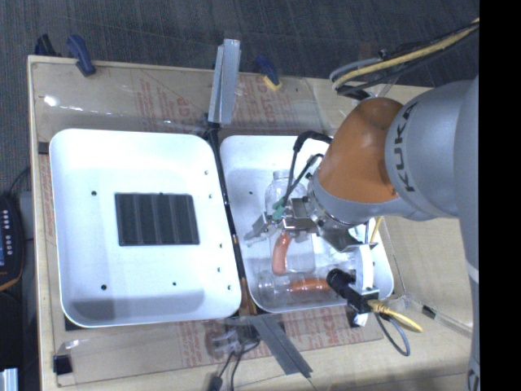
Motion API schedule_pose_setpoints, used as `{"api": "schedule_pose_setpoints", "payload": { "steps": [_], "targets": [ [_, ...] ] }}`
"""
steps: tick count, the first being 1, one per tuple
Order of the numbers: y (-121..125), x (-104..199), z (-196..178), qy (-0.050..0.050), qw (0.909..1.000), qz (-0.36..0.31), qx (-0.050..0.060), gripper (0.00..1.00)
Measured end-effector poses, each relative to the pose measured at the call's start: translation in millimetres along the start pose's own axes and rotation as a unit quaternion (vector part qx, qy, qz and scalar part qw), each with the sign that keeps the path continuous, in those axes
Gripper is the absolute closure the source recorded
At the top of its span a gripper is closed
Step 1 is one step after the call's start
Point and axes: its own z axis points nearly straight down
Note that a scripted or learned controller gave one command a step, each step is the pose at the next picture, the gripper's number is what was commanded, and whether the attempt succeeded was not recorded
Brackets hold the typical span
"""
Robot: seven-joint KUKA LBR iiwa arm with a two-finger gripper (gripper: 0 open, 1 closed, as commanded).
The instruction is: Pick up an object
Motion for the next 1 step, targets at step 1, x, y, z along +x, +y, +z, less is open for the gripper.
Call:
{"api": "schedule_pose_setpoints", "payload": {
  "steps": [1],
  "targets": [
    [11.7, -37.1, 94.6, -0.001, 0.9999, 0.012, -0.007, 0.0]
  ]
}}
